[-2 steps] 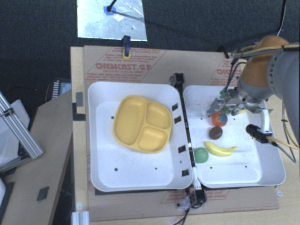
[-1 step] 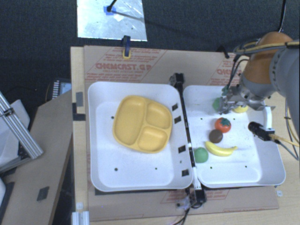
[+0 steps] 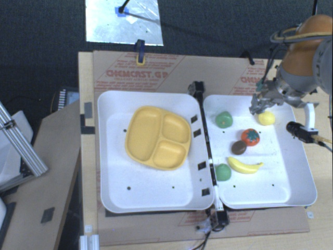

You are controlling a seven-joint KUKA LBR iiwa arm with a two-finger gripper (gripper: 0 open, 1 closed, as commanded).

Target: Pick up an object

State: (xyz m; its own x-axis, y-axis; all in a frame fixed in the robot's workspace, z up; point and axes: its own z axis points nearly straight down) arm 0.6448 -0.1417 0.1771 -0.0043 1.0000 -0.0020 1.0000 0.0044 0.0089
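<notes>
1 hand [image 3: 256, 108] hovers near right bin's [image 3: 299, 191] far edge, beside lemon [image 3: 266, 119].

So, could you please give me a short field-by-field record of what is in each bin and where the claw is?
left bin: white shallow bin holding a yellow plastic divided tray
right bin: white shallow bin holding toy food
right bin items: two green round fruits, yellow lemon, red tomato, brown round piece, yellow banana
claw: claw over right bin's far edge, beside the lemon
held: nothing visibly
</notes>
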